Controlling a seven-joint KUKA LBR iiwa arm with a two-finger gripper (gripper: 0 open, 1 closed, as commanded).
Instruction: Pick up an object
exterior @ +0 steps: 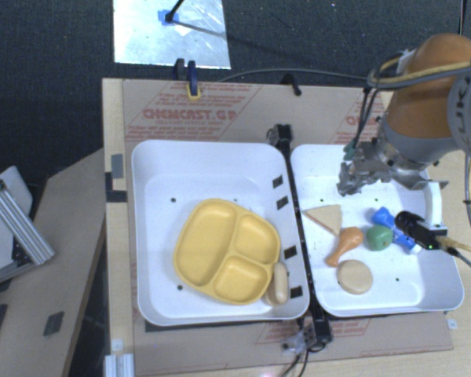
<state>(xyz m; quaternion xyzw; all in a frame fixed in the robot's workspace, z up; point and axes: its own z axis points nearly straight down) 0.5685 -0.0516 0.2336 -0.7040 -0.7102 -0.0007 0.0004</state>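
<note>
On a cardboard-topped surface (220, 108) against dark floor (47, 53), the pincer (352, 181), its opening impossible to tell, hangs over the bare far-left corner of the right bin (318, 159), near the tan wedge (323, 218).

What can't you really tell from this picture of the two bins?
Camera view: the arm covers the far right corner of the right bin; what lies there is hidden.
The blue thing is partly covered by the green thing; its full shape is unclear.
The beige roll: leaning on the yellow tray or just beside it, too small to tell.
</note>
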